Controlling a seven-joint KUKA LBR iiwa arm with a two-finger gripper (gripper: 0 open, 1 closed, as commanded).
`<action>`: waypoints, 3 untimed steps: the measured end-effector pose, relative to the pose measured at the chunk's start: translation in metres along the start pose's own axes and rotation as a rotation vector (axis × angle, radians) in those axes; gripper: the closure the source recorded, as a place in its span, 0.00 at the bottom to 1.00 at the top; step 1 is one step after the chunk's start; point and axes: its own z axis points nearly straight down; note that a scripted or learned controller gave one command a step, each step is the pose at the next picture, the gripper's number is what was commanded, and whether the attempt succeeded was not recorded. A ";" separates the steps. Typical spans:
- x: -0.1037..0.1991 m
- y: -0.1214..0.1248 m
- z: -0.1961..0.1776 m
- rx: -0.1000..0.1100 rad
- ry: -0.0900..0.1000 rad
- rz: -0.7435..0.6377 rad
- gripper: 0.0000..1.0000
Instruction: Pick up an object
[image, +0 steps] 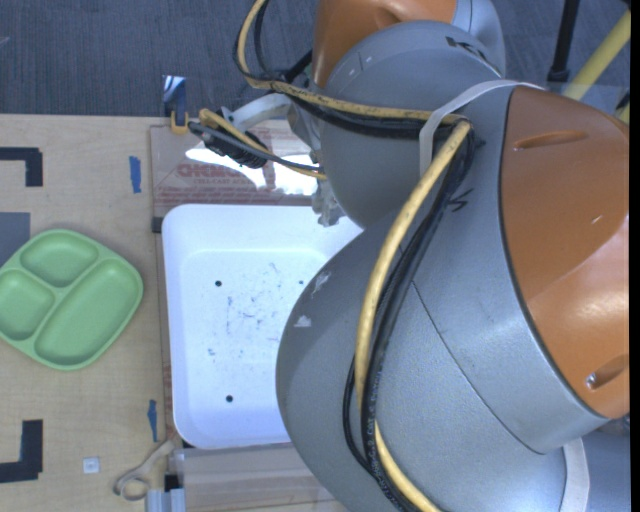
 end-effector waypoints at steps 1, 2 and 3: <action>0.010 -0.034 -0.044 0.000 0.003 -0.005 1.00; 0.022 -0.041 0.091 0.000 -0.002 -0.027 1.00; 0.017 -0.043 0.089 -0.001 -0.002 -0.140 1.00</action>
